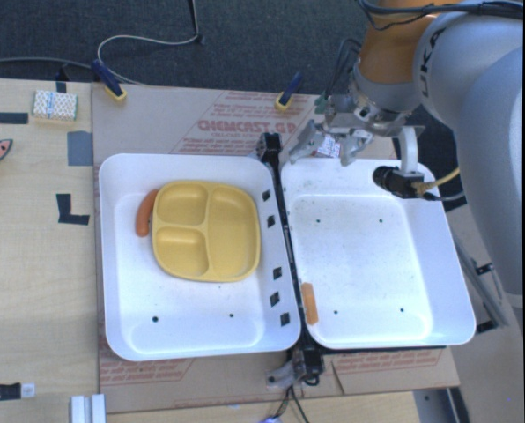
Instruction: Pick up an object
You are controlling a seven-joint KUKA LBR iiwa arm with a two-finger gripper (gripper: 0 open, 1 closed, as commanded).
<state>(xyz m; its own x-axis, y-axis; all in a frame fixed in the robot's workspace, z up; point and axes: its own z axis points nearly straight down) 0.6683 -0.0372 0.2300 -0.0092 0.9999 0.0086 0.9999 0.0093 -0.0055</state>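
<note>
**Gripper position.** The two-finger gripper (326, 145) hangs over the far rim of the right-hand shallow white plastic bin (439, 263), close to the divider between the two bins. The fingers appear spread apart, with nothing between them.

**Nearest target.** The small orange stick-shaped piece (309, 304) lies in the same bin. It is well apart from the fingers, toward the near rim and almost straight down the divider from them. It rests against the bin's left wall. Its long axis runs roughly along that wall, so the fingers would probably need to close across it, with one finger crowded by the wall.

**Alternative targets.** The orange-red sausage-shaped piece (143, 214) and the yellow three-compartment plastic plate (205, 230) lie in the left-hand white bin (122, 315). Both are farther from the fingers, beyond the divider. The sausage piece touches the plate's edge.
</note>
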